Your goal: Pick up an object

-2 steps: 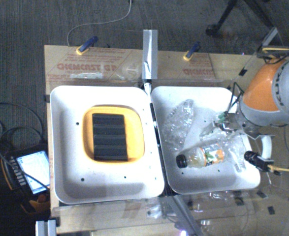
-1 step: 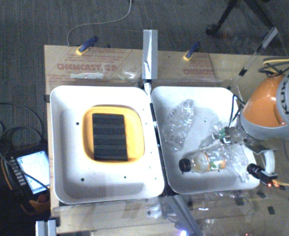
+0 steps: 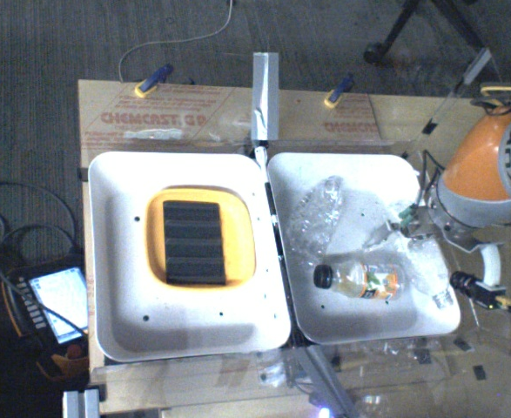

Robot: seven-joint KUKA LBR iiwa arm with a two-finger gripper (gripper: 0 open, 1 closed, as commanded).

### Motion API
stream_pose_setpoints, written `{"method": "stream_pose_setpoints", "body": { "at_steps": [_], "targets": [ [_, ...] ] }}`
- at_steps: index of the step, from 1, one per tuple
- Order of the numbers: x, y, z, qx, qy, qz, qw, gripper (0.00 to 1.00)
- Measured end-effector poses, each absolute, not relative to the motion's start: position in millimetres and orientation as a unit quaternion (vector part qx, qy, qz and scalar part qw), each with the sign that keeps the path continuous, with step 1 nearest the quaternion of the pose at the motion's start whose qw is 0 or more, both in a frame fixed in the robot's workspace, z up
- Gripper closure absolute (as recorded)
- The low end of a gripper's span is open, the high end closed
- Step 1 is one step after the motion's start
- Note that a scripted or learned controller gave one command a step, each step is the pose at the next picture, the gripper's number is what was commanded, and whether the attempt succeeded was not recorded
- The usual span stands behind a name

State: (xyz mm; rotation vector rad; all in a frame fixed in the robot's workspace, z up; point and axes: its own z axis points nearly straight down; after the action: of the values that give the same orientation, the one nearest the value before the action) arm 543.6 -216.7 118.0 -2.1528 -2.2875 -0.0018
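- A capped bottle (image 3: 359,280) with amber liquid and a colourful label is lying on its side in the right bin (image 3: 342,325), its black cap pointing toward the divider between the bins; the label's writing is too small to read.
- A crumpled clear plastic bottle (image 3: 319,212) is resting beside it, toward the bin's far left, and another clear piece (image 3: 426,264) is lying near the right wall.
- The gripper (image 3: 409,222) is hanging at the right bin's right edge, with a green spot showing near its tip; nothing is visibly sitting between its parts, and whether it is spread or pressed together I cannot tell.
- Judging by this, the pick is not yet done: every object is lying in a bin, and grasp and lift are both remaining.
- The left bin (image 3: 116,303) is holding a yellow tray (image 3: 242,233) with a black ridged block (image 3: 194,242) on it.
- The board behind the bins is reading "CHEMCAST" (image 3: 140,118) in red letters.
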Motion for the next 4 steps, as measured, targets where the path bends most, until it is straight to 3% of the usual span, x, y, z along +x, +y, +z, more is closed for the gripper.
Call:
{"method": "stream_pose_setpoints", "body": {
  "at_steps": [1,2,3,4],
  "targets": [
    [537.3,-203.1,92.9,-0.628,-0.778,-0.0009,-0.01,0.0],
    [542.4,-196.3,113.1,-0.588,-0.809,0.0019,-0.001,0.0],
    [499.1,-207.3,92.3,-0.558,-0.83,-0.0039,-0.009,0.0],
    [556.6,-219.1,120.1,-0.676,-0.737,-0.0012,0.001,0.0]
  ]
}}
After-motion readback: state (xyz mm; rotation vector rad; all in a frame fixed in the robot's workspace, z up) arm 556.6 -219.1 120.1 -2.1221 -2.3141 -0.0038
